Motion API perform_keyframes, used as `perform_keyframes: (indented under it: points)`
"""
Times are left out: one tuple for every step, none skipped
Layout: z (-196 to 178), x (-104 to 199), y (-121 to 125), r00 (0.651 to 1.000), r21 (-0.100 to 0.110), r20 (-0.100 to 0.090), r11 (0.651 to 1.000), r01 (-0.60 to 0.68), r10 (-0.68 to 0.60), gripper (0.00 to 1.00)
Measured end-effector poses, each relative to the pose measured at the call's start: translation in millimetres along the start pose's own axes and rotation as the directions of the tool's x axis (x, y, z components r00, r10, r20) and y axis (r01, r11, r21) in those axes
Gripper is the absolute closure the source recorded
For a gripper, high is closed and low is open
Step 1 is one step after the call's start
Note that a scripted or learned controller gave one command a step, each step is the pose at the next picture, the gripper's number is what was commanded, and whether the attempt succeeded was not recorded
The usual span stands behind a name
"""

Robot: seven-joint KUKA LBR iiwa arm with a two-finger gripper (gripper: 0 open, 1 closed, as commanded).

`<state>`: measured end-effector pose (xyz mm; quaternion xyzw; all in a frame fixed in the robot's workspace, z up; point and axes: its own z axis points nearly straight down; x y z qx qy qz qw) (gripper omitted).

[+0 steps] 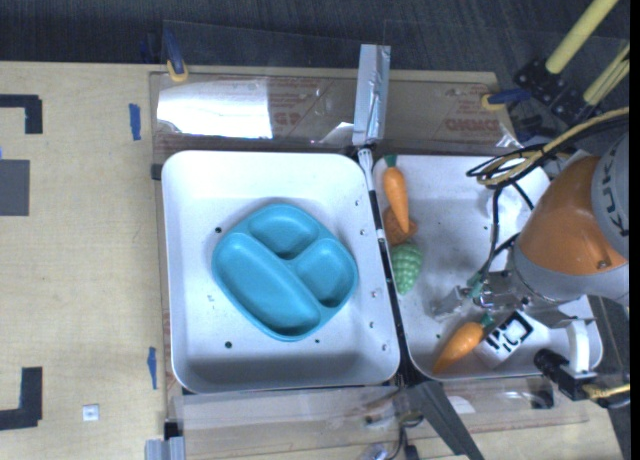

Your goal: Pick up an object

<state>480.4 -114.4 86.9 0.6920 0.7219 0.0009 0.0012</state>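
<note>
The grey arm [610, 198] comes in from the right edge, its orange band [565, 223] bulging above the wrist. Below the band the wrist points down and leftward, ending in the pincer [490, 306], a cluster of metal parts trailing dark and yellow cables.

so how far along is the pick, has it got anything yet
Nothing looks lifted yet. The arm has reached into the right bin, with its gripper low near the orange carrot-like toy at the front. No object is visibly between the fingers. The other carrot and the green toy lie by the divider; the blue tray sits in the left bin. Left: grasp and lift.
</note>
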Motion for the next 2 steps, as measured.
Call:
perform_keyframes:
  points:
    - [-11.1, -0.1, 1.7, 1.000, -0.005, 0.002, 1.000, 0.001, -0.001, 1.00]
    - [-152.4, 31.4, 24.4, 0.972, -0.003, 0.001, 0.972, 0.235, -0.235, 1.00]
